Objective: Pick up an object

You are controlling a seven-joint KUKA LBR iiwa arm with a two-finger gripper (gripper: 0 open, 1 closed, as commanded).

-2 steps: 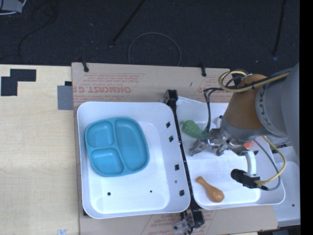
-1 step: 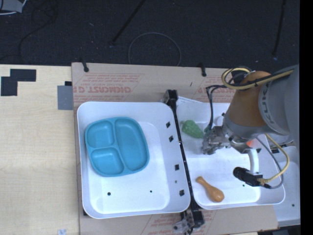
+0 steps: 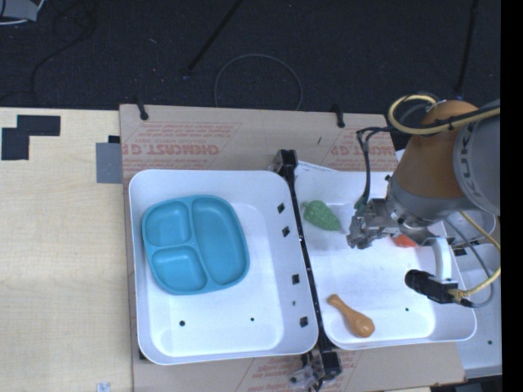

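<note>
Nearest you, a small tan wooden pear-shaped piece (image 3: pixel 353 317) lay at the front of the right white bin (image 3: pixel 384 337), well apart from the arm. In the left white bin (image 3: pixel 208 341) you had a light blue plastic plate with three compartments (image 3: pixel 194 243), lying flat toward the bin's left side. Farther back in the right bin, the hand (image 3: pixel 359 233) hung low over the floor, just right of a small green lumpy object (image 3: pixel 322 216) near the divider; a sliver of something orange-red (image 3: pixel 404 240) showed just beside the wrist. You could not tell how the hand stood, and nothing showed in its grip. Behind the bins, brown cardboard (image 3: pixel 212 141) covered the worktop (image 3: pixel 57 251).
</note>
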